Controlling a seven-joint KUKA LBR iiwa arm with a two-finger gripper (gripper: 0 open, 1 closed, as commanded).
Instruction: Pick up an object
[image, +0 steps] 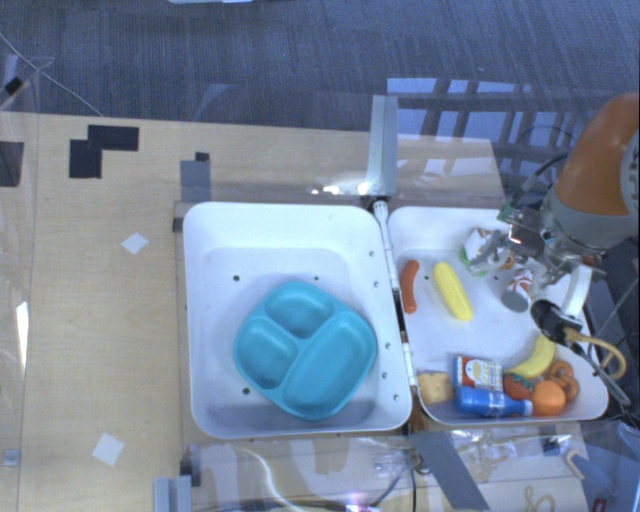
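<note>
The end effector (515, 262) hangs low over the upper right part of the right bin (430, 225), at the tip of the grey arm (600, 170) with its orange band. From this slanted view I cannot tell how it is set; metal parts, cable and glare blur together there. Something small and pale with a red-and-white patch (516, 291) lies just below it, but whether that is a toy or part of the tool is not clear.

Nearest to it on the bin floor is a yellow corn cob (452, 291), lying at a slant and apart from its neighbours. Just beyond that, close to the dividing wall, is a slim red-orange sausage (409, 285), roughly upright in the view. Along the bin's lower edge sits a crowded cluster: a blue bottle with a red-and-white label (482, 388), a banana (541, 355), an orange fruit (548, 398) and a tan block (433, 386), most of them touching.

The step in hand looks like settling on a target and descending. The corn cob seems the sound choice: it lies free, so the tool could straddle its narrow width across the long axis without nudging anything else. The cluster risks a jammed or double catch.

In the left bin (205, 300) rests a teal divided plate (305, 348), well apart from the action. Both bins sit on the pale wooden counter (90, 300).
</note>
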